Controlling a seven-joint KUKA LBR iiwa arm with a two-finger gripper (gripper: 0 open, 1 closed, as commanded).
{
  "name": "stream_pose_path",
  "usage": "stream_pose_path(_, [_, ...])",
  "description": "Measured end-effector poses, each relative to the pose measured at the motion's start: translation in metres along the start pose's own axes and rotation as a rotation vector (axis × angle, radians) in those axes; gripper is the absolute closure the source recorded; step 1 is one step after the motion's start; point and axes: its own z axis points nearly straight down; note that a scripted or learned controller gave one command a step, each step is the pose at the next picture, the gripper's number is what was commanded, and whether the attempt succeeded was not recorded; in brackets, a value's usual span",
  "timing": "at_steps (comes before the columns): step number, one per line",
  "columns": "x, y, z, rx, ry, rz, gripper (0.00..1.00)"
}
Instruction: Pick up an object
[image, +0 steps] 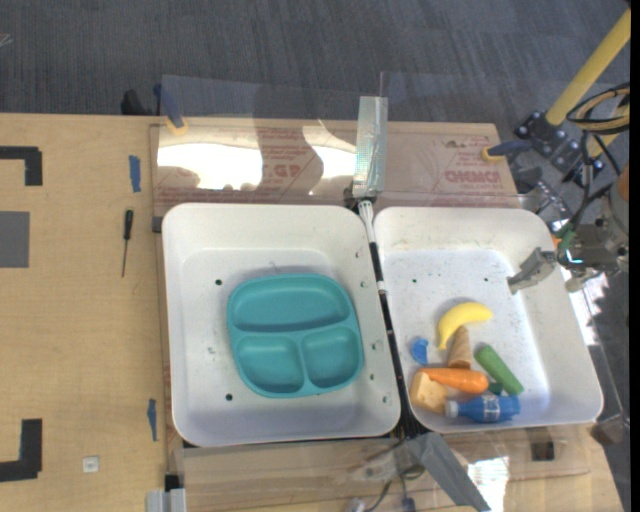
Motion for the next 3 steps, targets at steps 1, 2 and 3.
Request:
stream_pose_path(1, [0.003, -0.031, 0.152, -0.005, -0.002, -0.099, 0.0])
stream_pose_path(2, [0.003, -0.03, 0.141, -0.009, -0.003, -0.097, 1.0])
stream_pose_path(3, [0.013, -0.04, 0.019, -0.012, -0.004, -0.115, 1.0])
